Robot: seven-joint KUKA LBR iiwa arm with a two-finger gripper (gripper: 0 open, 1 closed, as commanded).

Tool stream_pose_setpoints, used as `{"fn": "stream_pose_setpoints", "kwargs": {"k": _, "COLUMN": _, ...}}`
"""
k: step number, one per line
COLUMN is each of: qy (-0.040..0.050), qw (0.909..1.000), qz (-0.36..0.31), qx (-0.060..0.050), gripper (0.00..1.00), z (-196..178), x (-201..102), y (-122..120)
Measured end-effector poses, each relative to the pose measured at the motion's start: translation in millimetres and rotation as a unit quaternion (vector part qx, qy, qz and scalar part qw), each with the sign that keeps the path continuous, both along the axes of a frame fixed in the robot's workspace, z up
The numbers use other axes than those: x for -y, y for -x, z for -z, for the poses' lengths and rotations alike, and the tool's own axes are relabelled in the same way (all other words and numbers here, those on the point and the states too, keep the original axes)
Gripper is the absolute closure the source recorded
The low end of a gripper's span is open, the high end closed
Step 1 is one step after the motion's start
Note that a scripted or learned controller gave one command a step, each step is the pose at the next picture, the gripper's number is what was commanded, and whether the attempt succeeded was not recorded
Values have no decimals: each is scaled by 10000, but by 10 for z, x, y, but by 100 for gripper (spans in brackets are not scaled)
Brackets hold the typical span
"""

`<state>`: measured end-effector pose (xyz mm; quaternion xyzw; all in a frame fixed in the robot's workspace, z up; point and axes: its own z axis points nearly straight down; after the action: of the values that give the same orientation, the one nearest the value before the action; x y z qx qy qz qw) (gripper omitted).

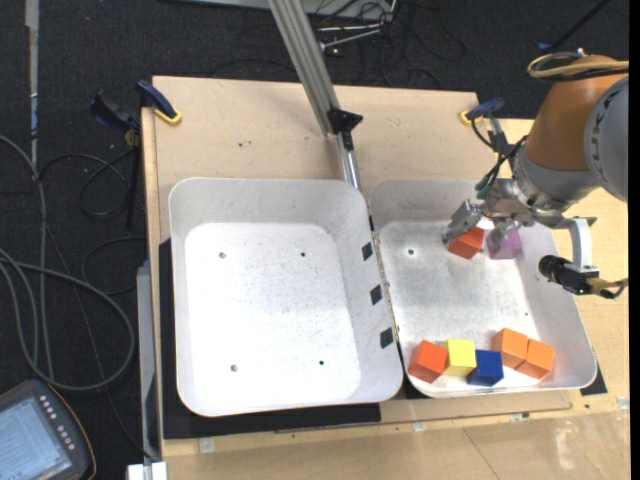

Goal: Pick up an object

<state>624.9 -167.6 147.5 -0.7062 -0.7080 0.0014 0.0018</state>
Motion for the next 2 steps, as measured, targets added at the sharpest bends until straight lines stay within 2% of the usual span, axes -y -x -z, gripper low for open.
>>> {"fn": "stream_pose_setpoints", "kwargs": {"k": 1, "qy": 11, "qw": 10000, "qz": 7, "qx": 36, "gripper": 100, "z": -139, "x": 10, "y": -18}}
{"fn": "stream_pose_setpoints", "kwargs": {"k": 2, "qy": 15, "qw": 10000, "qz": -9, "qx": 67, "gripper": 100, "z": -756, "x": -39, "y": -89}}
